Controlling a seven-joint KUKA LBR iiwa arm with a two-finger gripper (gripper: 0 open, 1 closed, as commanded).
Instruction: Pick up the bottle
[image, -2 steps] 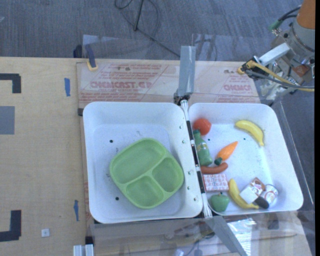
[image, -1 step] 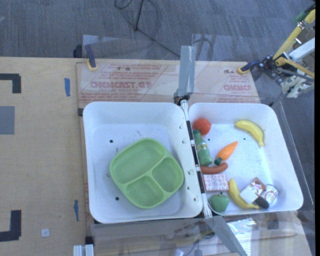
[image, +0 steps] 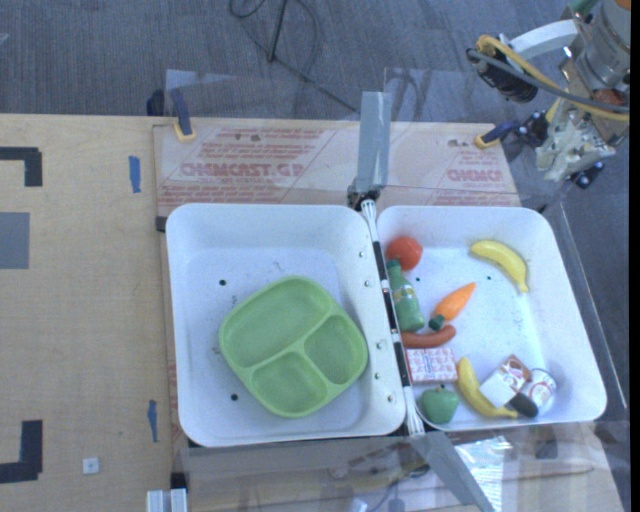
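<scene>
The bottle (image: 405, 300) is hemmed by tomato (image: 404, 251), carrot (image: 453, 303) and bin wall (image: 381, 290).

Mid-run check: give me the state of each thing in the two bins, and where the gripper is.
Green plastic bottle: lying flat against the right bin's left wall, not held.
Green divided plate: right side up in the left white bin.
Orange carrot: lying tilted, mid-bin.
Two yellow bananas: lying loose.
Red tomato: by the bottle's top end.
Gripper: beyond the bins' far right corner.

Board behind left bin (image: 262, 165): red print, apparently "CHEMCAST GP", faint.
Board behind right bin (image: 470, 172): the same red print, only partly legible.
Carton (image: 507, 380): label too small to read.
</scene>
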